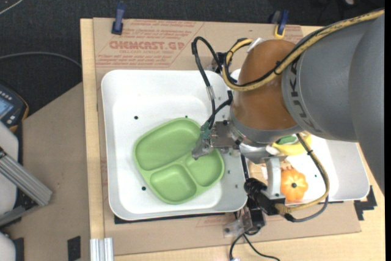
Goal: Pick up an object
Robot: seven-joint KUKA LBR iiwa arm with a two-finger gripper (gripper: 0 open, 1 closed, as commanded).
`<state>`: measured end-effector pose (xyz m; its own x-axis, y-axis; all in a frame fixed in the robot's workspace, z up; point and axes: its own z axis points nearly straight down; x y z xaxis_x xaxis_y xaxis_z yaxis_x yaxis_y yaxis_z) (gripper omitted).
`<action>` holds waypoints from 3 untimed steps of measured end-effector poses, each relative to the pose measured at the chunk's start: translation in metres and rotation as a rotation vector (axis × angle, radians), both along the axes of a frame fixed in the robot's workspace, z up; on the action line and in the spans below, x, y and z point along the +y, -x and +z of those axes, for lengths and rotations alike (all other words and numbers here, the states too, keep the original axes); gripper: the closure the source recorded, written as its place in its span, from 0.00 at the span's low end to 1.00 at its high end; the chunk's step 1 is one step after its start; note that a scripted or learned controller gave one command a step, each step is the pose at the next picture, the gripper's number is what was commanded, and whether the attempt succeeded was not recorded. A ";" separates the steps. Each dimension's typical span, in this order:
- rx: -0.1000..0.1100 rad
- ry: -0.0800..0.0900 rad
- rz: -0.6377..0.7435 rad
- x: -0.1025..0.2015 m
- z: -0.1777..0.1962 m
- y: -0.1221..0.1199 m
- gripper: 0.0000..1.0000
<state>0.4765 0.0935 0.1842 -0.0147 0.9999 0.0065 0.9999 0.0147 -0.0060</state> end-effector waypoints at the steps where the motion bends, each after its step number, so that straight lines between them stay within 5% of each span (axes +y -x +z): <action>1: -0.009 0.004 -0.007 0.064 0.023 -0.006 0.00; 2: -0.021 0.000 -0.011 0.067 0.168 -0.004 0.00; 3: 0.005 0.009 -0.016 0.073 0.076 -0.001 0.00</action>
